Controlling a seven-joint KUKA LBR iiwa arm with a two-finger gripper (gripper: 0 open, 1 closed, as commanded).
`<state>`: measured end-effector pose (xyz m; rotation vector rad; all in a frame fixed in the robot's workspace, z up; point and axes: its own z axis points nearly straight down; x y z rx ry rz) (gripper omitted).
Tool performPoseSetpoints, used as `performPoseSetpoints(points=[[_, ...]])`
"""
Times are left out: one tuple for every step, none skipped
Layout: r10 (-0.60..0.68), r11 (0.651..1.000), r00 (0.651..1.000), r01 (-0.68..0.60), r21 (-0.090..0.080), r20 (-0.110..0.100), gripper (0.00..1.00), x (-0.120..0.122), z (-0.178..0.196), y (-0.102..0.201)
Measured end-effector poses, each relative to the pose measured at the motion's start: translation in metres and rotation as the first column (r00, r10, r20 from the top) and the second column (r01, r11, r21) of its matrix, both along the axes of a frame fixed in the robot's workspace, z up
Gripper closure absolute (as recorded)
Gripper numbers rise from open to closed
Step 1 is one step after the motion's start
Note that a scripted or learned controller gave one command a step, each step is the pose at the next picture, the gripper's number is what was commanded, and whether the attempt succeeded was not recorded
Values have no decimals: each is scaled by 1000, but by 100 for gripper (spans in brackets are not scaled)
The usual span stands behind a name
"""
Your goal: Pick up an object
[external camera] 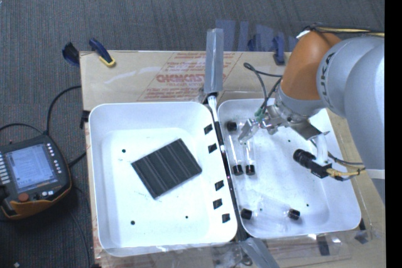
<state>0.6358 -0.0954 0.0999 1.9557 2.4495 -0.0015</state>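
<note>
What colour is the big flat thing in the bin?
The flat panel is dark grey with ridges, clear in the camera view.

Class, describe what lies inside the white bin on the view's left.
A dark ribbed rectangular panel lies flat, turned askew, on the left bin's floor, with a few tiny dark specks around it. Whatever is under the panel is covered.

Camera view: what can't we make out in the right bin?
Small black pieces in the right bin: too small to identify.
Gripper: jaws apart, but contact with the bin floor unreadable from above.
Right bin's far right corner: hidden behind the arm.
Arm: cut off at the frame's right.
</note>
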Motion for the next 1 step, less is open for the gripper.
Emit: performPoseSetpoints(points=[[0,1000,1000,0,0,0,0,0,0,0]])
